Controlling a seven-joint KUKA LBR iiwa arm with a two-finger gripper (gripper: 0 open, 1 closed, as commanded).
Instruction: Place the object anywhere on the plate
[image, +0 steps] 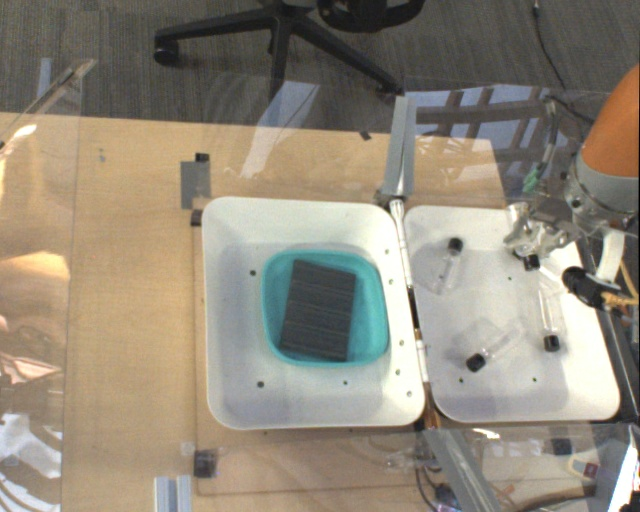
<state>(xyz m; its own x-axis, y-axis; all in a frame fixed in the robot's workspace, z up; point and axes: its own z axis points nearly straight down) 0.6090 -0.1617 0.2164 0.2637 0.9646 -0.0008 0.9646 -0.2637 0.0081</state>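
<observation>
Teal plate (372, 330) sits in left bin (230, 300), centre frame, w/ a dark slab (319, 309) already on it. Right bin (600, 395) holds clear vials (446, 262). Gripper (530, 240) hovers upper right; can't tell its state. Placing looks done, retreat left.

A dark grey ribbed rectangular block (319, 309) lies on a teal square plastic plate (372, 315) in a white shallow bin (230, 300), while clear plastic vials with black caps (489, 351) dot the other white bin (590, 385).
</observation>
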